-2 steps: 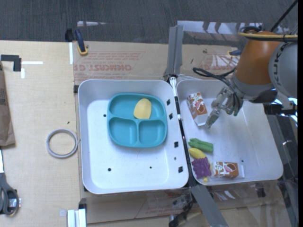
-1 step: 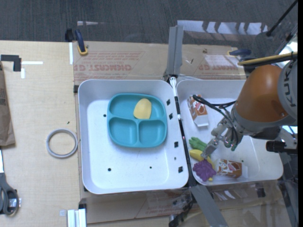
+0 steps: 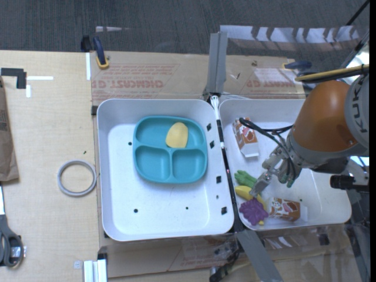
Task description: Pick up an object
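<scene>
End effector low in the right bin – finger spread cannot be told. Green toy lies just left of it, near the bin's left wall – long axis slanting toward the tip.

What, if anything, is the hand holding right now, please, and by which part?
That cannot be told. The hand is low in the right bin, its tip at the green toy and yellow toy, but no object is visible between its fingers.
</scene>
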Controlling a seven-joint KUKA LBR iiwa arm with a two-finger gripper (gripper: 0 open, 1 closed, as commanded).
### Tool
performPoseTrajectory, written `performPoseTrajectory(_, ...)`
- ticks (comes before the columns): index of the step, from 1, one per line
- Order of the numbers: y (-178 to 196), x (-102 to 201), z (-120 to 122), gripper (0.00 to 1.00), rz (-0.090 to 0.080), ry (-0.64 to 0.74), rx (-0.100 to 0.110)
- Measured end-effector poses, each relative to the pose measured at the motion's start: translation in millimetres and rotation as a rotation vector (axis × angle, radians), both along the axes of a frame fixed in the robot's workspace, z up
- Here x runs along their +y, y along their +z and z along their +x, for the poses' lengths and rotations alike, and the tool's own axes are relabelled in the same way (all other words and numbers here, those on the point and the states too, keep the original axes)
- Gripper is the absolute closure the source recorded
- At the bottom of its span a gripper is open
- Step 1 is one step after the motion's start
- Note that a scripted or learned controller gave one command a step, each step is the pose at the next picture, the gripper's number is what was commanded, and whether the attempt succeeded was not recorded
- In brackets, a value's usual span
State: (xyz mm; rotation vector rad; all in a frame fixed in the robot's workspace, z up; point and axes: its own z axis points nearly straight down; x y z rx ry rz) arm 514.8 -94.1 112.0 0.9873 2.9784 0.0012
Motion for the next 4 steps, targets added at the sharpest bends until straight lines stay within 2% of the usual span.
performPoseTrajectory(1, -20.5, -34.4, -36.9, 0.00, 0.001, -0.440, 0.003)
performPoseTrajectory(2, -20.5, -34.4, -36.9, 0.00, 0.001, -0.441, 0.003)
performPoseTrajectory(3, -20.5, -15.4, 22.5, 0.00, 0.001, -0.328, 0.004)
performPoseTrajectory(4, -20.5, -7.0, 41.6, 0.00, 0.001, -0.303, 0.003)
